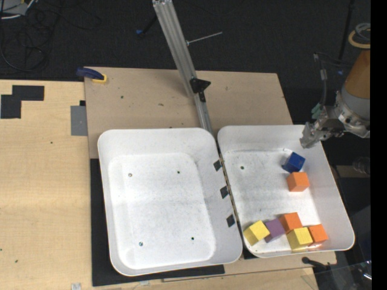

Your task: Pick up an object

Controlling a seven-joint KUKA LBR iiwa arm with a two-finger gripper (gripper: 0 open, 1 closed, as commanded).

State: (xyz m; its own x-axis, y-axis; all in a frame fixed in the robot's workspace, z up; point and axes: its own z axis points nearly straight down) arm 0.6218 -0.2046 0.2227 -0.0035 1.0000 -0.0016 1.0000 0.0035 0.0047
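**Grey gripper at the far edge of the right bin**

White bins sit side by side on the wooden surface [242, 95]. The left bin [121, 144] and the right bin [338, 222] touch along their shared edge. The gripper [309, 136] hangs over the right bin's far right rim, above and just beside a blue cube [294, 161]; whether it is wide or narrow cannot be told. An orange cube [297, 181] lies just below the blue one. Along the near edge sit a yellow cube [257, 231], a purple cube [275, 228], a second orange cube [291, 221], a second yellow cube [299, 238] and a third orange cube [318, 233], clustered together.
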